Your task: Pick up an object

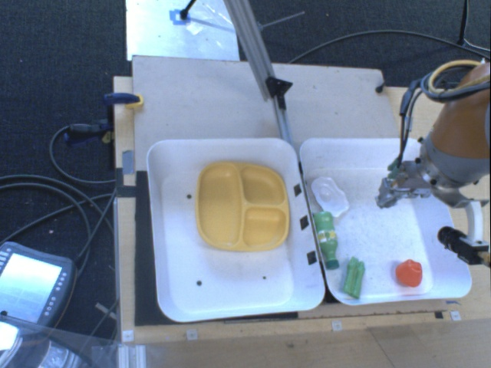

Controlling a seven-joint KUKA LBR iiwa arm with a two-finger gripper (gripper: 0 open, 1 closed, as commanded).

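- Over right bin (453,286), upper middle: gripper (386,194) hanging above bare white floor, arm entering from right edge of view.
- Fingers: state not determinable – tip too small and dark against the bin; nothing seen between them.
- Candidate objects, all in right bin: clear plastic piece (329,195) near upper left corner; green bottle (326,239) along left wall, long axis running roughly front to back; small green object (354,277) near front wall, tilted slightly off that same line; orange object (409,273) at front right, squat and round.
- Left bin (165,282): yellow divided plate (243,206) at centre, well apart from gripper.
- Key relation – nearest candidate judged to be clear plastic piece, lying to gripper's left in view at about the same depth; green bottle left and nearer the front; orange object nearly straight toward front wall.
- Judgement: no grasp begun; task at approach stage. Bottle would call for closing across its short width.
- Risk: bottle hard against bin wall, little room for a finger.
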